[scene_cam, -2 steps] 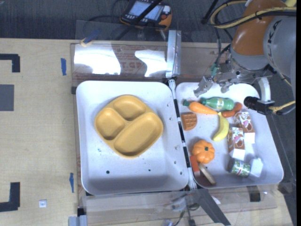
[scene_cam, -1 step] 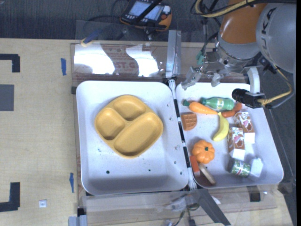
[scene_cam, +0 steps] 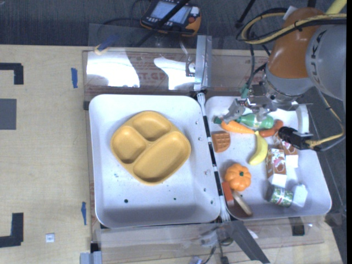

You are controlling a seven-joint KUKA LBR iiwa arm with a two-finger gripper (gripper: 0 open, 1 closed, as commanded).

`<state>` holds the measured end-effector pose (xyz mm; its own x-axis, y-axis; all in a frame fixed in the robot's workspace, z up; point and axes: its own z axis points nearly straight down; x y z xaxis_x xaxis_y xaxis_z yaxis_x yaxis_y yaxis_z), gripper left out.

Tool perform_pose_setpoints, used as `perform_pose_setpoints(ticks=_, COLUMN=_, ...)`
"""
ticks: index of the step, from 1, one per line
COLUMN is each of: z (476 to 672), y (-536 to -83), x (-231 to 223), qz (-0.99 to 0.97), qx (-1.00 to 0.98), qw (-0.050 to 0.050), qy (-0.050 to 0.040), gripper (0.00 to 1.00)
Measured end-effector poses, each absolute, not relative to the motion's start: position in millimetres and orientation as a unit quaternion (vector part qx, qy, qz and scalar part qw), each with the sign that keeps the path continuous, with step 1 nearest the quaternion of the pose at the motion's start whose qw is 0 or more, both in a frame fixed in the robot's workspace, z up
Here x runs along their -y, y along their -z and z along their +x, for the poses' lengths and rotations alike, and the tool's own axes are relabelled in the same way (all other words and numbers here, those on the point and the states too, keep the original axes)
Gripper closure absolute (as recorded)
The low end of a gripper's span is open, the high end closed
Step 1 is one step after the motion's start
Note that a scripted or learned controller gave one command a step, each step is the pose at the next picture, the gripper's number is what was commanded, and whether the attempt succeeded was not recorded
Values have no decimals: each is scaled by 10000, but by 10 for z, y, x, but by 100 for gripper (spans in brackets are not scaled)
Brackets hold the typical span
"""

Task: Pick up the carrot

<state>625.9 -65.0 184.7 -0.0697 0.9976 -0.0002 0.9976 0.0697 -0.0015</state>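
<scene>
Little can be read here. The grey arm [scene_cam: 330, 48] bears dark letters on its casing just right of the orange band — a "K" and part of a "U" show before the frame cuts them off. The handheld pendant [scene_cam: 169, 14] beyond the bins has a lit screen, its contents too small to make out. The small carton [scene_cam: 276, 163] and the can [scene_cam: 281, 196] in the right bin [scene_cam: 322, 202] carry printed labels — the print is blurred, not legible.
</scene>
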Motion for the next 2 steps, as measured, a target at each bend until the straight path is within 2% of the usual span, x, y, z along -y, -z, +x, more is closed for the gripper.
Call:
perform_pose_setpoints(ticks=1, z=6216, y=-965, x=987, qz=-7484, qx=6632, qw=-23, qy=22, gripper=0)
perform_pose_setpoints(ticks=2, z=6587, y=-826, x=944, qz=-7402, qx=6721, qw=141, qy=-138, gripper=0)
